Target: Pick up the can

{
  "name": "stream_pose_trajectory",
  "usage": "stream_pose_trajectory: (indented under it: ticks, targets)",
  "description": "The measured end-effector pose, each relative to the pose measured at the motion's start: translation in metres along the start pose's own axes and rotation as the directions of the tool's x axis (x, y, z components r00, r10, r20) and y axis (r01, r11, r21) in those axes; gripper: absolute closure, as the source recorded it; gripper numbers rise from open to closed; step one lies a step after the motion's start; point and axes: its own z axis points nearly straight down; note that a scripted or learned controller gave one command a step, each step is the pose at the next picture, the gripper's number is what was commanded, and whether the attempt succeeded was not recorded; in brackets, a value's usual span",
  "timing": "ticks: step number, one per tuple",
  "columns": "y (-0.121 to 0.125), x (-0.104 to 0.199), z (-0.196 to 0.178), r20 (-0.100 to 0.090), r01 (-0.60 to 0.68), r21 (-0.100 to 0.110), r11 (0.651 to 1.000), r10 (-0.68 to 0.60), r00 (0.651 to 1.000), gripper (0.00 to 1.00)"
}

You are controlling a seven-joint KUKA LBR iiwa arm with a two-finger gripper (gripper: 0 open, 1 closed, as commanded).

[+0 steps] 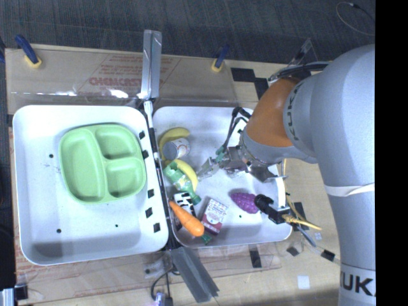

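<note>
The gripper (213,164), fingers' state unclear, hangs mid-frame right of the can (174,149), apparently lining up for a grasp.

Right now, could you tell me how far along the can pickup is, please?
Nothing is done yet: the can lies in the right bin beside the bananas. The gripper hangs over that bin, right of the can and apart from it. Reaching, grasping and lifting remain.
</note>
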Motion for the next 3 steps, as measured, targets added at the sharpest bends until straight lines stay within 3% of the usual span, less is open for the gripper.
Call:
stream_pose_trajectory:
  ticks: [1, 2, 3]
  targets:
    - [-0.024, -0.054, -0.026, 0.001, 0.036, -0.002, 0.999, -0.036, 0.999, 0.00]
    - [-0.012, -0.042, 0.000, -0.001, 0.124, 0.000, 0.992, -0.124, 0.992, 0.00]
    - [0.036, -0.053, -0.001, 0.003, 0.274, -0.004, 0.962, -0.274, 0.962, 0.00]
